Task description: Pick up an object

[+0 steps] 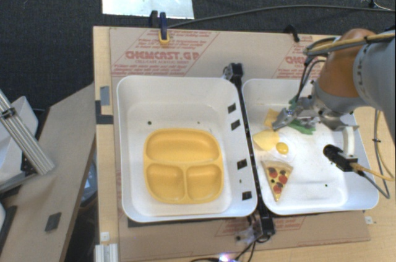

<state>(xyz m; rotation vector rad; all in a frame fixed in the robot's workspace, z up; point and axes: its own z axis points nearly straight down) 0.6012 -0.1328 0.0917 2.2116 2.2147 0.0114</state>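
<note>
Pizza slice (278, 178), toy food, lies flat in the right bin (359, 200), just in front of the yellow egg-like piece (270, 141) and beside the divider; likely light, rigid plastic, best pinched across its narrow width. Gripper (291, 117) sits behind that egg piece, over a green item (304, 127); finger state cannot be told. Yellow divided tray (183, 165) occupies the left bin (130, 131).

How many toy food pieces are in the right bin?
4 visible: a pizza slice near the front, a fried egg near the divider, a yellow wedge behind it, and a green piece under the tool. The arm may hide more.
</note>
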